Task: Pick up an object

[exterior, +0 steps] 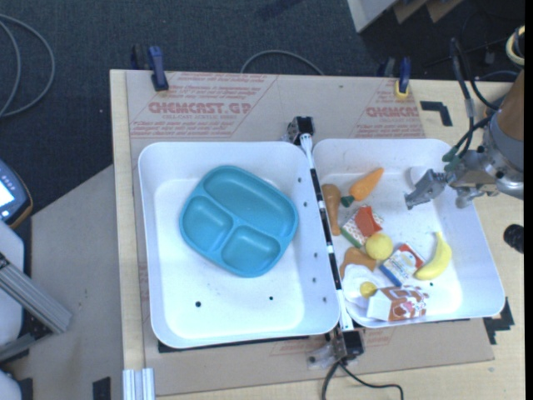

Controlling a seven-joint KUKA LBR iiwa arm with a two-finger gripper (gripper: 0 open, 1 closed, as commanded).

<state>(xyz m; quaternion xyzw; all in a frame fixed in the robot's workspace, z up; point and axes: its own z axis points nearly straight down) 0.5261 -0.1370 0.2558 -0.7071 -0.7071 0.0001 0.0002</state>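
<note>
Two white bins sit side by side on the bench (125, 223). Red letters printed on the bench read "CHEMCAST GP", once behind each bin. The left bin (166, 307) holds a blue plate (239, 220) with three parts. The right bin (483, 282) holds toy food: a carrot (366, 183), a lemon (379, 246), a banana (436, 258) and a small packet (400, 267) whose label is too small to read. The arm (510, 132) reaches in from the right, bent low over the right bin. Its claw (419, 191) hangs above bare bin floor, near the carrot, holding nothing. I cannot tell if it is open or closed.
</note>
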